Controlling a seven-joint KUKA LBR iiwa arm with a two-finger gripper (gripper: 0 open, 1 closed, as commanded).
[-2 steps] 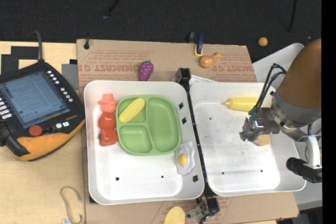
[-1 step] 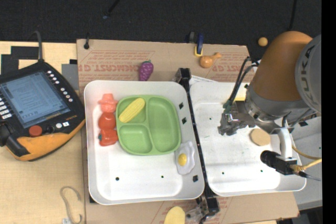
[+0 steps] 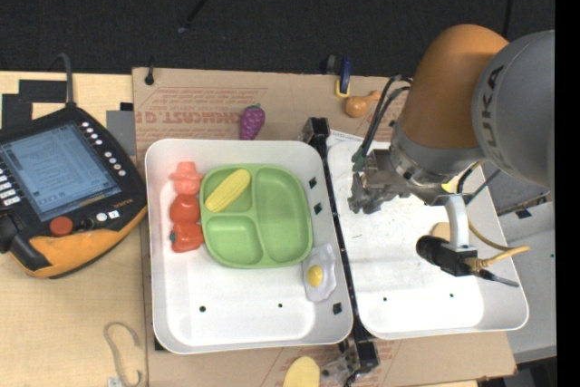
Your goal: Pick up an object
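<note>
Grey metal gripper [image 3: 364,199] hangs low in the right white bin [image 3: 507,308]; I cannot tell its state. Beside it, in the other bin, yellow plastic corn [image 3: 227,188] lies on a green divided plate [image 3: 272,236], easy to grab.

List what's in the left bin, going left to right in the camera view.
Red figure toy → corn cob, lying in the upper-left compartment of the green divided plate → fried egg toy near the bin's right wall.
</note>
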